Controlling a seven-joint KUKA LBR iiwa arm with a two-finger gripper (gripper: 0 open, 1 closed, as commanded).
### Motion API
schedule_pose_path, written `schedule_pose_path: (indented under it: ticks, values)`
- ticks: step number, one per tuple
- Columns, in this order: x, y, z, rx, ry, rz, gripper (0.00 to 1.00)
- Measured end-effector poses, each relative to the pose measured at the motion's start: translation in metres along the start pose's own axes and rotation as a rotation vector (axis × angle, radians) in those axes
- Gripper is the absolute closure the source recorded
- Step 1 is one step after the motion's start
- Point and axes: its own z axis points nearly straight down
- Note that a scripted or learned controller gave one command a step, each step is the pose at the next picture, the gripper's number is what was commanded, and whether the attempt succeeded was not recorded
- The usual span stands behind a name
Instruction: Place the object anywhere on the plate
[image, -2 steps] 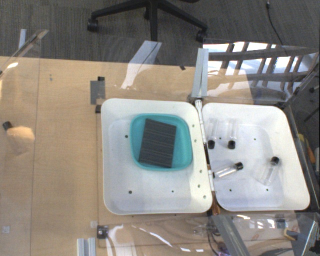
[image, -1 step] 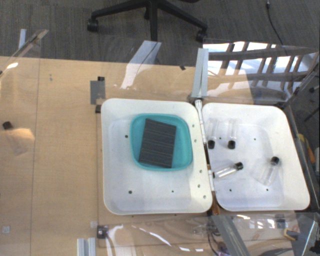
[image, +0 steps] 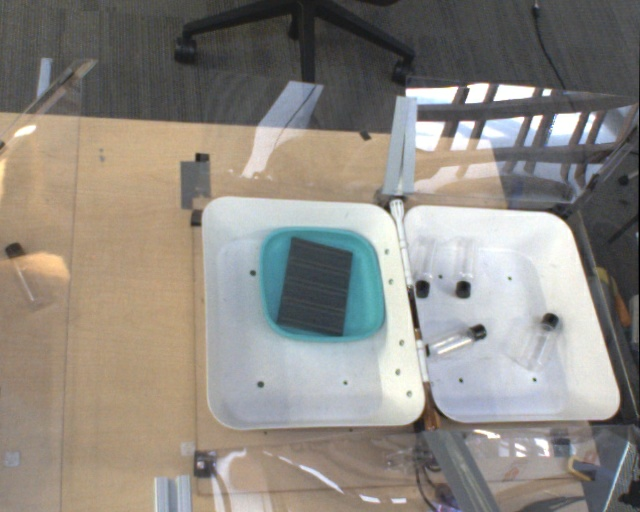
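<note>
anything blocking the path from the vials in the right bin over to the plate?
Partly. The teal plate in the left bin already carries a dark ribbed block covering most of it, leaving a bare rim. The divider between the bins must be crossed from the clear vials in the right bin.

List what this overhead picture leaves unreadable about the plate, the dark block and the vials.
- Dark ribbed block covers the middle of the teal plate; the plate's surface under it is hidden.
- Four clear vials in the right bin: glass bodies nearly vanish against the white, so whether they hold anything is unreadable.
- Block's material and thickness: too small, seen from above.
</note>
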Motion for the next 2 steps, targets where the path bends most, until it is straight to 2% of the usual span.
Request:
schedule_pose_path:
  ticks: [1, 2]
  values:
    - [0.0000, -0.0001, 0.0000, 0.000, 0.000, 0.000, 0.00]
    - [-0.0069, -0.0058, -0.0003, -0.001, -0.001, 0.066, 0.00]
